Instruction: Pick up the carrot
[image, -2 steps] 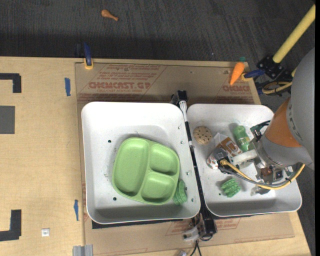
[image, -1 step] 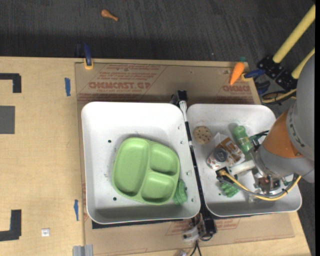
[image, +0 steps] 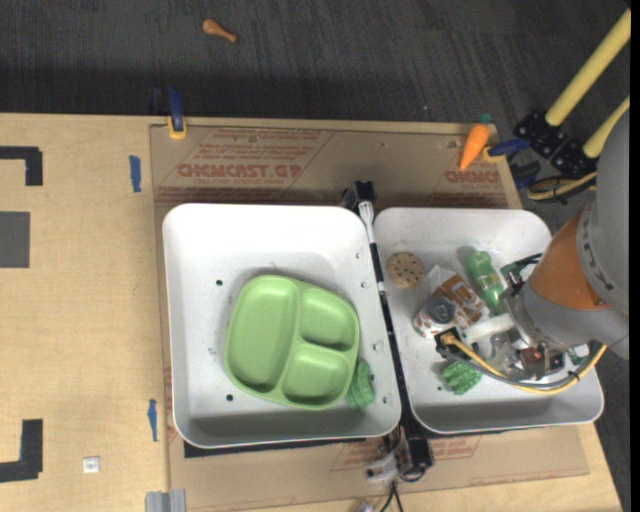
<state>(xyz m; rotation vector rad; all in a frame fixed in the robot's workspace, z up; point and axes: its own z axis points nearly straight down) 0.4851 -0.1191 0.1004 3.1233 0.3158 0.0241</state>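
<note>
My gripper (image: 487, 345) is down in the right bin (image: 520, 232), among a clutter of small items near its front. The grey wrist and orange band (image: 562, 278) cover the bin's right half. An orange tapered thing with a green tip (image: 474, 147) lies on the cardboard behind the right bin, well away from the gripper. I cannot tell whether it is the carrot or a clamp. Part of the bin's contents is hidden under the arm.
The right bin also holds a round tan disc (image: 405, 268), a green bottle (image: 482, 272), a brown-and-white packet (image: 446, 302) and a green leafy piece (image: 460, 378). The left bin (image: 190, 300) bears a green divided plate (image: 292, 340). A small orange thing (image: 218, 30) lies on the dark floor.
</note>
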